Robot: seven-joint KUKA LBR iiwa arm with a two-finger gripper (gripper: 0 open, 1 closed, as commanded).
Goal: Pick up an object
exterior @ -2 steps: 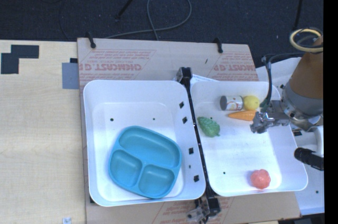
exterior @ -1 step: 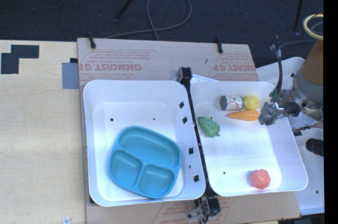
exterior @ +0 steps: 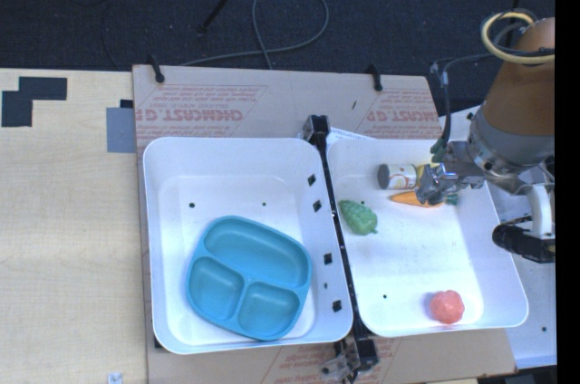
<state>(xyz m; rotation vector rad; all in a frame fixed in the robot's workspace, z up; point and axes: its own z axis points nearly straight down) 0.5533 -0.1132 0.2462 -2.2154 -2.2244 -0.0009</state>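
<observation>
While the arm (exterior: 521, 92) reaches in from the right, its gripper (exterior: 437, 183) is low over the far part of the right bin (exterior: 494, 305); how wide it stands I cannot tell. An orange carrot-like piece (exterior: 412, 199) lies just under it, touching or nearly so, and a small grey cylinder (exterior: 386, 177) lies just to its left. Nearer the divider sits a green lump (exterior: 359, 217). A pink ball (exterior: 447, 306) rests at the near side, well apart. A blue tray (exterior: 249, 277) lies in the left bin (exterior: 168, 192).
</observation>
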